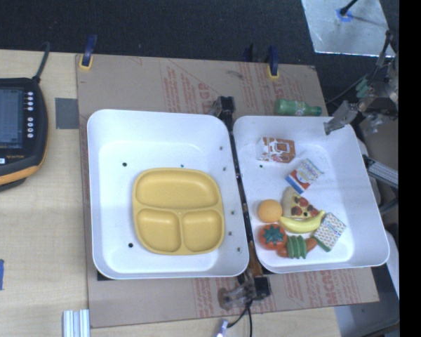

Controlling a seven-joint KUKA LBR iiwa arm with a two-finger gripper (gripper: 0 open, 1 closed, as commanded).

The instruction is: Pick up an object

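Two fingers of my claw point(335, 124) hang over the right bin's point(358, 188) far corner; their spread I cannot tell. Banana point(301, 223), orange point(269, 210), cartons point(276, 149) lie below, print unreadable. Yellow tray point(177, 210) fills the left bin point(105, 188).

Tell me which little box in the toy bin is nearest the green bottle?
The brown-and-white carton. It lies at the right bin's back, just below the green bottle; the blue-and-red box and checkered box lie farther forward.

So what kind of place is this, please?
Probably a robot lab bench for pick tests: two white bins on clamped cardboard, toy food in the right bin, and a teach pendant at left.
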